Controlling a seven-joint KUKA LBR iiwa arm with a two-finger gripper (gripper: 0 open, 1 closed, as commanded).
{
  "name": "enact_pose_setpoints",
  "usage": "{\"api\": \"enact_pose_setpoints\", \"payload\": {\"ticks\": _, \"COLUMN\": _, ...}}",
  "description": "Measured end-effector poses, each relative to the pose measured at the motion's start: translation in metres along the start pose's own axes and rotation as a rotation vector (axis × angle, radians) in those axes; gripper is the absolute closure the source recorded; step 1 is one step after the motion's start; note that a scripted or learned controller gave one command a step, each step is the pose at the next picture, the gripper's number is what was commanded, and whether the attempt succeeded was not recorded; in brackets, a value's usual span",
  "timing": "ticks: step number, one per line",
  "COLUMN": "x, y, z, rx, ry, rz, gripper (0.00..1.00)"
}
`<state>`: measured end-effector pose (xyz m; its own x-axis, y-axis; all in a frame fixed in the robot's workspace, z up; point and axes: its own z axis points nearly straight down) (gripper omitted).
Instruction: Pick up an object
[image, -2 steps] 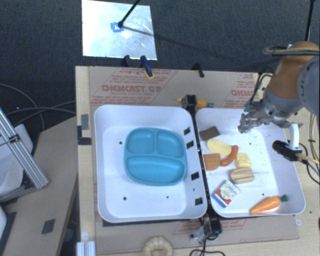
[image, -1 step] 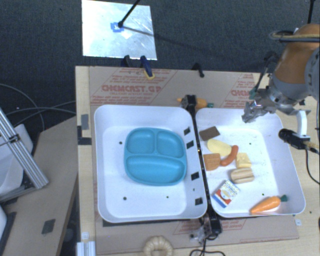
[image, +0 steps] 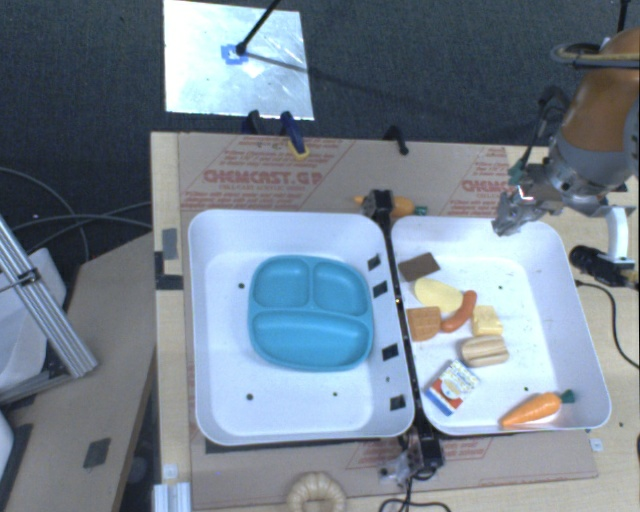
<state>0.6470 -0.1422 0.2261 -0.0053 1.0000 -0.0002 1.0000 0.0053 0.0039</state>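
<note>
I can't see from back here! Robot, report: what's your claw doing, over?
Gripper above right bin's far rim, holding nothing seen. Toy food lies untouched: carrot, sausage, bread. Blue plate in left bin. Path clear.

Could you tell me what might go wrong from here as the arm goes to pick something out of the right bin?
1. The food pieces around the sausage lie packed and touching, so a grasp there may nudge neighbours or catch two.
2. The carrot lies against the right bin's near wall, which could block a finger.
3. The gripper hovers at the far rim, so a straight descent may strike it.
</note>
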Motion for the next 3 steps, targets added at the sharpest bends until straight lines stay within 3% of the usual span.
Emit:
{"api": "enact_pose_setpoints", "payload": {"ticks": 2, "x": 0.095, "y": -0.036, "z": 0.009, "rx": 0.004, "ry": 0.0, "rz": -0.002, "gripper": 1.0}}
{"api": "enact_pose_setpoints", "payload": {"ticks": 3, "x": 0.104, "y": -0.039, "z": -0.006, "rx": 0.001, "ry": 0.001, "rz": -0.001, "gripper": 1.0}}
